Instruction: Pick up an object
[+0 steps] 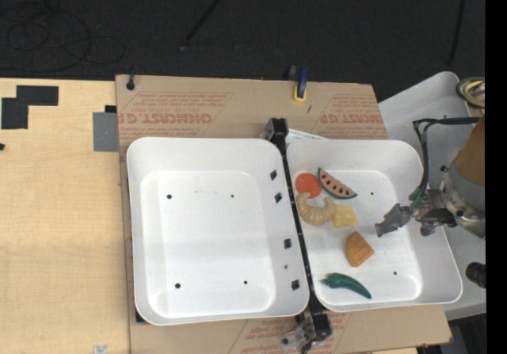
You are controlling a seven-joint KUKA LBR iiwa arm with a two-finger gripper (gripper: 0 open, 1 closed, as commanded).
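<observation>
Gripper (pixel 394 222) hangs over the right side of the right bin (pixel 428 285), and whether its dark fingers stand apart or closed I cannot tell at this size; nothing shows between them. Candidate objects lie to its left in that bin: an orange wedge (pixel 358 249) just beside and slightly below the tool, a yellow piece (pixel 343 218), a tan ring-shaped piece (pixel 315 211), a red round piece (pixel 308 184), a watermelon slice (pixel 337 185) and a green pepper (pixel 346 284) near the front wall. For a clean pick, the orange wedge looks like the best target, since it sits apart from the touching cluster; the tool should centre over it and descend straight, so the neighbours are not nudged. Reaching in from the right, the arm (pixel 474 162) has its wrist low over the bin's right wall and the tool points left, toward the objects. Beside it, the left bin (pixel 139 226) holds nothing to go for.
</observation>
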